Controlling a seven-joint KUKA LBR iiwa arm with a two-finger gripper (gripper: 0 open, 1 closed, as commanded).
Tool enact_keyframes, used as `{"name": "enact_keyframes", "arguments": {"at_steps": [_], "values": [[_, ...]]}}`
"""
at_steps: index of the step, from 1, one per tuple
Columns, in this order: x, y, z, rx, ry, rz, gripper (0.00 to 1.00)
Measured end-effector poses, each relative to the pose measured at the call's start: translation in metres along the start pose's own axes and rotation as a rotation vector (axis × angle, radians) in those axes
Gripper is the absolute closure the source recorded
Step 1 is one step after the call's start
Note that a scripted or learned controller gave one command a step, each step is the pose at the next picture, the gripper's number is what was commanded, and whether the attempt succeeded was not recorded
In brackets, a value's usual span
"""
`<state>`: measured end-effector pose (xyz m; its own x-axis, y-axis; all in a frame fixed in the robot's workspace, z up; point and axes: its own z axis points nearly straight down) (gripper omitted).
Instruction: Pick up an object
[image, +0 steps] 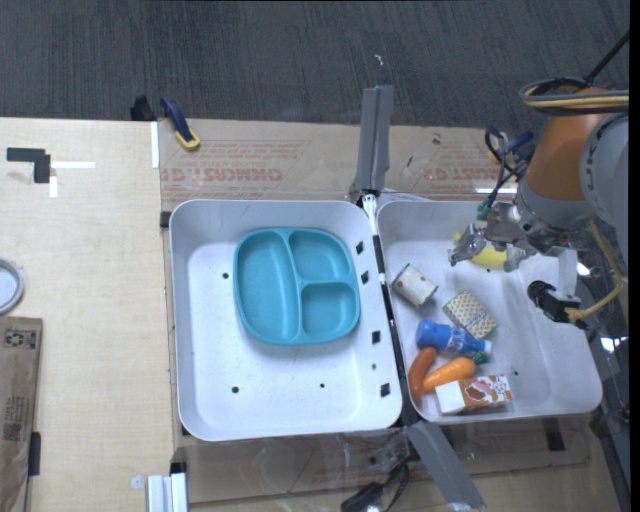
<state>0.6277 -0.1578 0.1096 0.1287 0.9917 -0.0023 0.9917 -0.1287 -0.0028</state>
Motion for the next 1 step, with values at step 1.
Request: {"name": "enact_keyframes", "arguments": {"at_steps": [1], "values": [[-0.0140, 0.0281, 0.0172, -0.004, 0.000, -0.050, 0.00]]}}
